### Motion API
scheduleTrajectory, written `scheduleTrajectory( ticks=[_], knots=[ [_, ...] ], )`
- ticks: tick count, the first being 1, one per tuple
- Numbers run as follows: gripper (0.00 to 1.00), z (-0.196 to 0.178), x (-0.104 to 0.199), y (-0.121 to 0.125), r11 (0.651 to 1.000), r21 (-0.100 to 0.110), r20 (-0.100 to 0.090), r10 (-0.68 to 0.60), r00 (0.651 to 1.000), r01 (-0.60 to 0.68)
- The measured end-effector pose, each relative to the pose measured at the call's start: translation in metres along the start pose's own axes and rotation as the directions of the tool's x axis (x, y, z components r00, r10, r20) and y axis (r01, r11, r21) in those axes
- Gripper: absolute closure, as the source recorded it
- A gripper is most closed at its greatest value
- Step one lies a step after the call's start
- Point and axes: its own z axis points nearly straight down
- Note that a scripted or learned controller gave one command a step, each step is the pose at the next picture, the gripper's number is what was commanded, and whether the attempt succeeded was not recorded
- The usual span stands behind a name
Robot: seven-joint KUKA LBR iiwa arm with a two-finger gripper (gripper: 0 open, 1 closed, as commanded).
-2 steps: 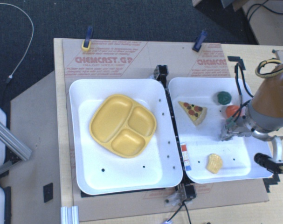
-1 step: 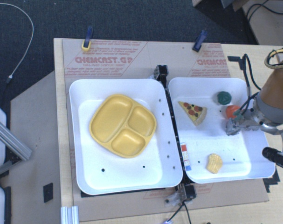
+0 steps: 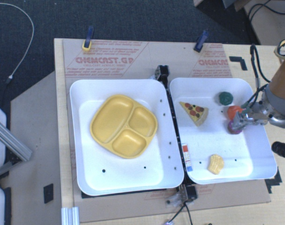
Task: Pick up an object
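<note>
One pincer hides purple toy.

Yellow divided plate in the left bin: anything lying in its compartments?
Nothing lies in the three compartments of the yellow plate. It rests in the left bin; the bin floor beneath it is covered.

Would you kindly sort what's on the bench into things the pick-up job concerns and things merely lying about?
Job:
tool
red-and-purple toy beside it
green ball
pizza slice
yellow toy
right bin

Lying about:
yellow divided plate
left bin
blue clamps
</note>
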Motion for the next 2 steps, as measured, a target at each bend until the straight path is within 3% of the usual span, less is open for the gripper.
scheduleTrajectory(
  ticks=[1, 2],
  knots=[
    [1.00, -0.018, 0.000, 0.001, 1.000, 0.001, 0.000, 0.001, 1.000, -0.001],
    [1.00, -0.013, 0.052, 0.010, 1.000, 0.006, -0.003, -0.002, 1.000, 0.002]
  ],
)
